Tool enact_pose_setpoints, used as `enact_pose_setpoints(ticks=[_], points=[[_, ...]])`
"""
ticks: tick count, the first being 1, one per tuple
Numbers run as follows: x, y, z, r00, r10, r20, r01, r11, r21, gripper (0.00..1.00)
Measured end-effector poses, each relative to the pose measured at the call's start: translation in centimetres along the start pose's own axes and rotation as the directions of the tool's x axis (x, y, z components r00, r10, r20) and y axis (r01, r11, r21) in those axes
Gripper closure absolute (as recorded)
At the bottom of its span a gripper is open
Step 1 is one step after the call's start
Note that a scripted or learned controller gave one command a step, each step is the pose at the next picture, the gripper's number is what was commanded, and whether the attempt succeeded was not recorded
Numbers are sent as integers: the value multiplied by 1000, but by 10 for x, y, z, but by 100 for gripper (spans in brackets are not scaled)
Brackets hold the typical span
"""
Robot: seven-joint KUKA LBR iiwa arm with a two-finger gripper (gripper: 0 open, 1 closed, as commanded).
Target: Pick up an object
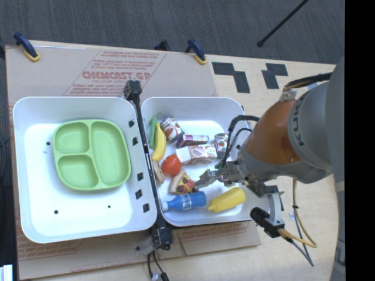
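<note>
In the camera view, the grey arm with its orange band (274, 136) reached in from the right of the frame over the right shallow white plastic bin (193, 104). Its hand (206, 178) sat low in the bin's lower middle, dark metal fingers pointing left toward a slice of toy pizza (183, 184); whether they were apart or together could not be told, and nothing was clearly seen between them.

Just below the hand lay a yellow plastic mustard bottle (227, 199) on its side, and left of that a blue plastic bottle with a white cap (185, 202). A red toy tomato (171, 165) sat above the pizza slice, with a yellow toy banana (159, 144) along the bin's left wall. Small printed boxes and cans (198, 145) crowded the bin's upper middle.

The left white bin (35, 215) held a light green divided plastic plate (92, 154), lying flat in its upper half. Both bins rested on the cardboard-covered surface (88, 69).
</note>
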State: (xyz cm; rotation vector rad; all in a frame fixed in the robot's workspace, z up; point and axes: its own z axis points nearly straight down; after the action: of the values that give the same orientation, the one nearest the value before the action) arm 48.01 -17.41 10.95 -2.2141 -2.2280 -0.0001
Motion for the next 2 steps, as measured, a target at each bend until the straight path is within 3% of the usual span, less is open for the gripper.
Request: enact_pose_setpoints(ticks=[1, 2], points=[[0, 1, -10, 1000, -6, 0, 6, 1000, 2, 100], [-20, 65, -89, 1000, 1, 1, -1, 1000, -1, 100]])
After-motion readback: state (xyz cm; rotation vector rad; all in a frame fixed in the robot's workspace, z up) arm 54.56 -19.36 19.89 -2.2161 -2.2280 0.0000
